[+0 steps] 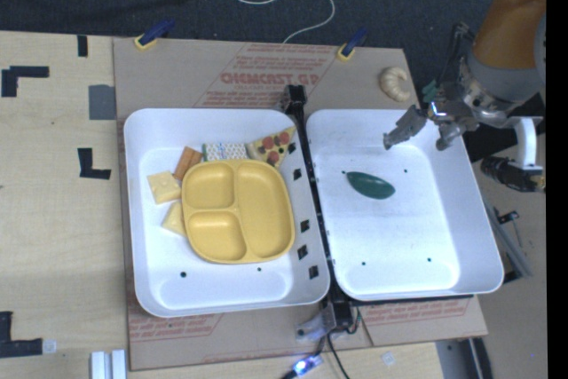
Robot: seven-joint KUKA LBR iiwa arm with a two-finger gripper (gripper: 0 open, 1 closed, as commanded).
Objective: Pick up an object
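claw (422,132): two dark fingers spread apart, nothing between them | green object (370,185): smooth, flat oval, in right bin (461,262), below-left of claw | long axis upper-left to lower-right

Grey arm's two-finger gripper (420,132) hangs open over the far right corner of the right white bin (461,266), dark green oval object (370,185) lying near it. Yellow divided plastic plate (238,210) sits in the left white bin (151,280).

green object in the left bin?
No, the dark green object lies alone in the right bin; the left bin holds the yellow divided plate and some small pieces.
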